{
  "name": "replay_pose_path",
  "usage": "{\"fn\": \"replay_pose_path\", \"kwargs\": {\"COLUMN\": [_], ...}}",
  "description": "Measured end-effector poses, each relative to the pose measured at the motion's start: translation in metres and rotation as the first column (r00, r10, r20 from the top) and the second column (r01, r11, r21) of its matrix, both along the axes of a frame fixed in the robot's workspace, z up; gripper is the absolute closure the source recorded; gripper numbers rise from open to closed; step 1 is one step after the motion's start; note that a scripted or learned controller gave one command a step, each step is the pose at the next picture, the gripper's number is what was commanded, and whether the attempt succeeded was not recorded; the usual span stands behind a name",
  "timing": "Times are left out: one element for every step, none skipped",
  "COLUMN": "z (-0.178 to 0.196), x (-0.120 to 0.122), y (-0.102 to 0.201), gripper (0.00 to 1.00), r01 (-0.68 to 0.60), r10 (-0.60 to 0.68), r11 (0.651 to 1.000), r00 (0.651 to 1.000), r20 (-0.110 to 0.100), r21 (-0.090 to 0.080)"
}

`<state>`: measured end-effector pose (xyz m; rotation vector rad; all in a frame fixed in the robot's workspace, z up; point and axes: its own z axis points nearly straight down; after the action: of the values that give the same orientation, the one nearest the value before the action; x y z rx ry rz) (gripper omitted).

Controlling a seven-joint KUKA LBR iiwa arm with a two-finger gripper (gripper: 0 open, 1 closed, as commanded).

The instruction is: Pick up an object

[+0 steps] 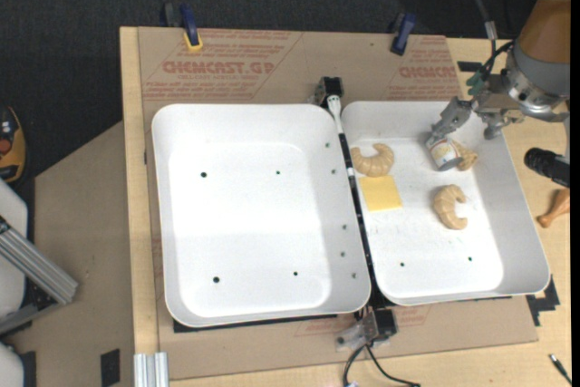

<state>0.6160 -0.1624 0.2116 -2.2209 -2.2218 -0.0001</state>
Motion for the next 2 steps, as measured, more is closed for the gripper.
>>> {"fn": "replay_pose_path", "kwargs": {"z": [-0.113,-0.119], "x": [0.016,0.022], "y": [-0.015,-0.054], "gripper": [0.00,0.00], "r01": [-0.003,-0.008], "r10": [0.003,0.008], "r11": [1.000,1.000], "r00": [1.000,1.000], "r20": [0.004,0.019], "r21": [0.001,0.009]}}
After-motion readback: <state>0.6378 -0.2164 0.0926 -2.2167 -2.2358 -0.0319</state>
